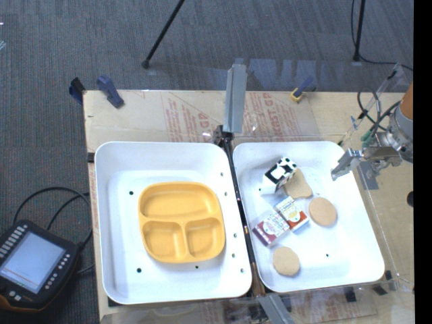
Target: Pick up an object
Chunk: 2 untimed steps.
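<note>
Fingers [356, 165] spread (holding nothing), tan round cookie [322, 212], red-white carton [271, 227] beside.

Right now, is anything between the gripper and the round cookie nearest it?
Nothing visible. The gripper sits over the right bin's right edge, and bare white floor lies between it and the cookie.

I watch through one fixed camera mounted above the bench [135, 117], looking down at a slant from the front. It sits far enough back to frame both white bins, the left bin [111, 181] and right bin [358, 248], whole, with dark floor [81, 32] beyond the far edge.
</note>
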{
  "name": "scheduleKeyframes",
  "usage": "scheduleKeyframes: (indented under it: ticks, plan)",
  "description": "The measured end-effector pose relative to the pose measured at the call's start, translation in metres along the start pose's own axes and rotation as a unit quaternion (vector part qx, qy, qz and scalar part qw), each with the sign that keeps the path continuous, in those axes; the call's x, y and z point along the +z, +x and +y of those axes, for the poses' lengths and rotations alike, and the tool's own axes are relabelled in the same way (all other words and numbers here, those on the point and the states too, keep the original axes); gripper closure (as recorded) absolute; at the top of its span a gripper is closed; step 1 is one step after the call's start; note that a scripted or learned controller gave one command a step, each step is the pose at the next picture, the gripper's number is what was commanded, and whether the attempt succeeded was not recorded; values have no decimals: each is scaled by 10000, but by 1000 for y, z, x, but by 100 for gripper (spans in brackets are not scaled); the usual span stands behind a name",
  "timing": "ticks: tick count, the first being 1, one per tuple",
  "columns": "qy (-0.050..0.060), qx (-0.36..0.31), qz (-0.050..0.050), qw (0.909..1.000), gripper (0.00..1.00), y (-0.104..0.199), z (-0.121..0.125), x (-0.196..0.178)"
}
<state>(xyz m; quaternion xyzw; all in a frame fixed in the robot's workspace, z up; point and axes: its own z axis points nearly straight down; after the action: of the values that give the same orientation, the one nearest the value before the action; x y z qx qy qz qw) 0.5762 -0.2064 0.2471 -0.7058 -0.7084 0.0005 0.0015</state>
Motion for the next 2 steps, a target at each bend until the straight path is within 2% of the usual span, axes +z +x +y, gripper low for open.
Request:
scheduleKeyframes:
  ticks: [1,2]
  plan:
    - [10,-125,4,9999,0,33,5,113]
    - [-68,-210,-23,9998,0,67,-4,152]
